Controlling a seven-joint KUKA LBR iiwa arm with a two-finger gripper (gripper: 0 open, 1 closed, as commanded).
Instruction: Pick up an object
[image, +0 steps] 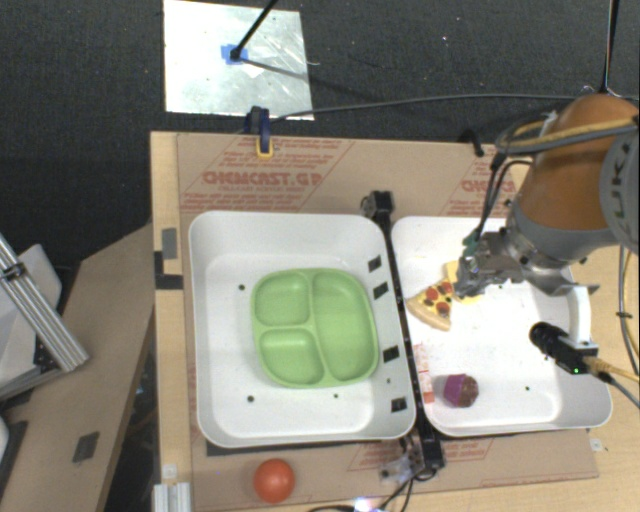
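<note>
We work in the right bin, arm reaching in from the right. Gripper sits at the top edge of the pizza slice — can't tell jaw state. Centre over the slice, approx. mid-crust, w/ jaws square before closing. Purple object lies nearer the front.

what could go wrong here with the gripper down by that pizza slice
The gripper sits at the top edge of the pizza slice, not over its middle, so a grasp may catch only the crust and slip. The slice lies flat near the right bin's inner wall, so it could be shoved against the wall instead of lifted.
</note>
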